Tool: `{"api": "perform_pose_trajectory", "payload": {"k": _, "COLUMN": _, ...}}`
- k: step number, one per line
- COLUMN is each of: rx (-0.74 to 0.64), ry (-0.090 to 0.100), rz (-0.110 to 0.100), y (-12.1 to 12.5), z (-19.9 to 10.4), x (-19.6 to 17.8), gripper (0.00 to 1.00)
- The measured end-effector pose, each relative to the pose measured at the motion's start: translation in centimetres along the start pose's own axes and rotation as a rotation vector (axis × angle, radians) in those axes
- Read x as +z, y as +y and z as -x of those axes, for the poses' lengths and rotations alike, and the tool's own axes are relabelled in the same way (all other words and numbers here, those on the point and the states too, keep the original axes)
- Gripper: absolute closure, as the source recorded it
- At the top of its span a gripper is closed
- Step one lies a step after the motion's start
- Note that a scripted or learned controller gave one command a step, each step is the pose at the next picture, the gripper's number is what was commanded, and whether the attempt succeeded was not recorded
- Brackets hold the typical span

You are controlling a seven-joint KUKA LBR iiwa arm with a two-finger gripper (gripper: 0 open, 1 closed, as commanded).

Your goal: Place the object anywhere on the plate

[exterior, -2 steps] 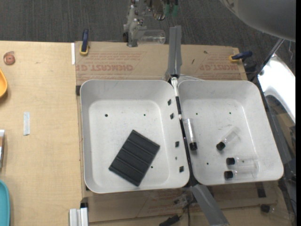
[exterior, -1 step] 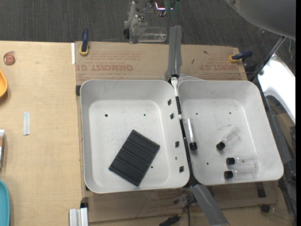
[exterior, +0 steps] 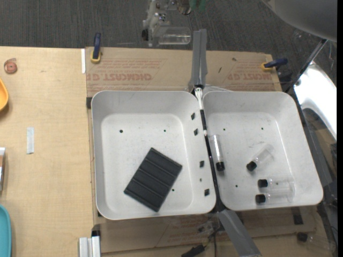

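Clear vial (exterior: 260, 157), black-capped, lies tilted in the right bin (exterior: 300, 116) near three others. Black ribbed plate (exterior: 154, 179) lies in the left bin (exterior: 102, 116).

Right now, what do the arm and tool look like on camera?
Arm: smooth, rounded grey link at the top right corner, faint dark marking on it. The tool: pale metal parts, dark cables, a green piece beside it; details blurred.

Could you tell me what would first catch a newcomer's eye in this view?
Probably the dark ribbed plate, lying askew in the left bin. Next, four clear vials with black caps, scattered in the right bin, one along its left wall.
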State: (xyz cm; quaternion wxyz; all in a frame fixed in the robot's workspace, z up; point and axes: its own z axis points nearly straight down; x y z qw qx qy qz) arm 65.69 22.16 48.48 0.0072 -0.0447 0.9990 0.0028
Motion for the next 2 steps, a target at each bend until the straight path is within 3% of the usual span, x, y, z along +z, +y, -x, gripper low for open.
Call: {"api": "perform_pose_trajectory", "payload": {"k": 2, "rx": 0.004, "ry": -0.004, "rz": 0.002, "y": -0.09, "z": 0.32, "x": -1.62, "gripper": 1.00}}
